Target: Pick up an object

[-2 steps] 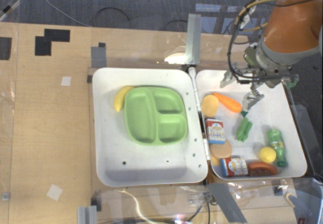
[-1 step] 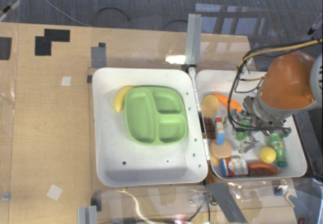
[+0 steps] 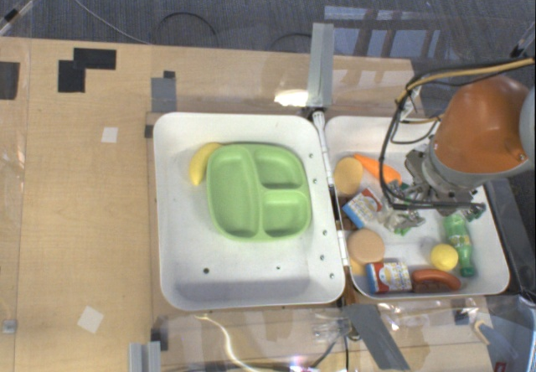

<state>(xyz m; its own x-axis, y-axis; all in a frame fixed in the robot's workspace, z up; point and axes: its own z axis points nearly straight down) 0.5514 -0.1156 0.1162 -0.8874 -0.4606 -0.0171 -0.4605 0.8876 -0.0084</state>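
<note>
The likeliest target is the blue-and-white packet (image 3: 363, 211), lying tilted in the middle of the right bin (image 3: 500, 278), just at nine o'clock from the gripper (image 3: 408, 213). We judge this from the arm's position alone; the task names no particular thing. We cannot tell how the jaws stand, since the orange band (image 3: 477, 127) and wrist hide most of the tool from above.

Around the packet things sit close. At twelve o'clock lies a carrot (image 3: 374, 167), with a pale round piece (image 3: 347, 175) beside it. At six o'clock sits a tan disc (image 3: 366, 245), and below that a can (image 3: 389, 276) and a sausage (image 3: 435, 281). At three to four o'clock, past the gripper, we see a green bottle (image 3: 458, 234) and a lemon (image 3: 444, 257).

To do this well, we should come down centred on one item, across its narrow side, so neighbours are not nudged or pinched together. The packet looks thin and may slip.

The left bin (image 3: 180, 278) holds a green tray (image 3: 255, 192) and a banana (image 3: 198, 162).
</note>
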